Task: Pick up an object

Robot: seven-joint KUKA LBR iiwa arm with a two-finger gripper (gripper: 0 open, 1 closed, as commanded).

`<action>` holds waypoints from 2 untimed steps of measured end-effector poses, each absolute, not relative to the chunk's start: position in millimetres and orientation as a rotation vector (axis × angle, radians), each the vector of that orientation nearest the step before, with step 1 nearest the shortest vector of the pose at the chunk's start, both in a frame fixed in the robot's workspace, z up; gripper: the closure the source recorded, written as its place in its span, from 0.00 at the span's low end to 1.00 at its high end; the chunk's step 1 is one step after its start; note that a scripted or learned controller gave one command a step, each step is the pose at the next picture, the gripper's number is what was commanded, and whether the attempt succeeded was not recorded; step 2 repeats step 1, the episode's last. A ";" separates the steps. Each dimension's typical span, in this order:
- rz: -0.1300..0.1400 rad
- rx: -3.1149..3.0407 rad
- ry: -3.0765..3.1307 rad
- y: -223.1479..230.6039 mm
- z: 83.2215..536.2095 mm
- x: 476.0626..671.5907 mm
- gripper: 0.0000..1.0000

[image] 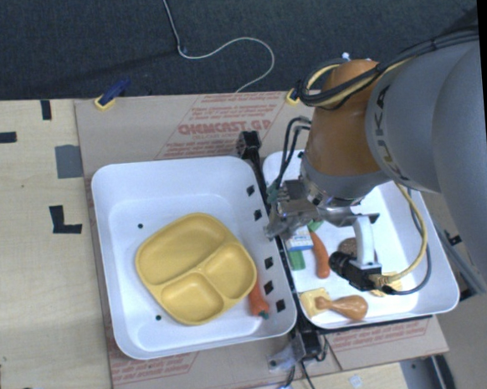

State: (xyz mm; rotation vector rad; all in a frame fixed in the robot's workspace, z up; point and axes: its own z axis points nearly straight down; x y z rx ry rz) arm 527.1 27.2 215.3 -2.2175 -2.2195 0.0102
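Observation:
My gripper [292, 221] hangs low over the left side of the right bin [436, 300], close to the wall between the two bins. Just below it lie a green and white packet [298, 250] and an orange carrot-like piece [320, 256]. A small brown object [347, 246] sits to their right. Near the bin's front edge rest a tan drumstick [351, 308] and a pale yellow piece [312, 301]. I see nothing held in the gripper.
The left bin [118, 199] holds a yellow divided plate [195, 267] and a small orange carrot [258, 301] at its front right corner. The arm's orange band and grey body [406, 126] cover the back of the right bin. Cardboard lies under both bins.

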 end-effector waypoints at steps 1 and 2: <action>0.005 -2.216 -2.222 36.7 229.5 538.1 1.00; 0.005 -2.216 -2.222 36.7 229.5 538.1 1.00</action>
